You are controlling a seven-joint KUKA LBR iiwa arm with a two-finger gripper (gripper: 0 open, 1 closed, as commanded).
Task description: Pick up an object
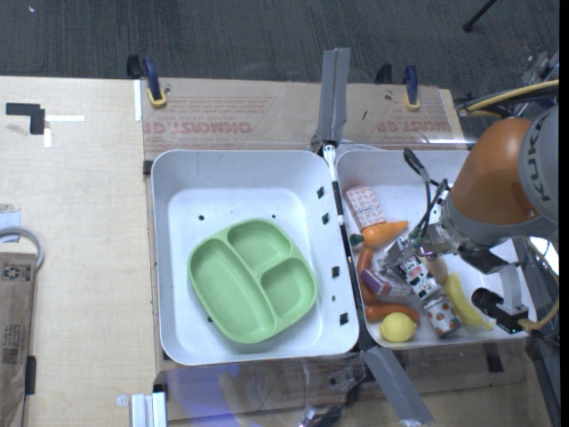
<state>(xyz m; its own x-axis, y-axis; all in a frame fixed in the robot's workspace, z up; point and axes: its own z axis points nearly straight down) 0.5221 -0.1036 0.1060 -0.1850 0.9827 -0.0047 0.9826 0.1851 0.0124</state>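
Down at the bottom edge of the frame you've got the lemon, sitting at the near rim of the right bin, with a small can just to its right and a banana curving beyond that, lower right. An orange sausage-shaped piece lies just above the lemon, touching or nearly so.

Look mid-bin now: your gripper is down among the clutter, reaching in from the right under the arm's orange band. Whether it's released or clenched, you can't tell; the pile around the tip hides it, and nothing is clearly seen between its parts.

Just beside the tip you'll see a carrot lying across, a purple item below it, and a patterned packet to the lower right. Up toward the top of that bin rests a pink-printed pouch.

Swing left: the left bin holds a green divided plate, three compartments, tilted diagonally, sitting centre to lower left of its floor.

Far left edge, a brown paper bag lies on the bench.
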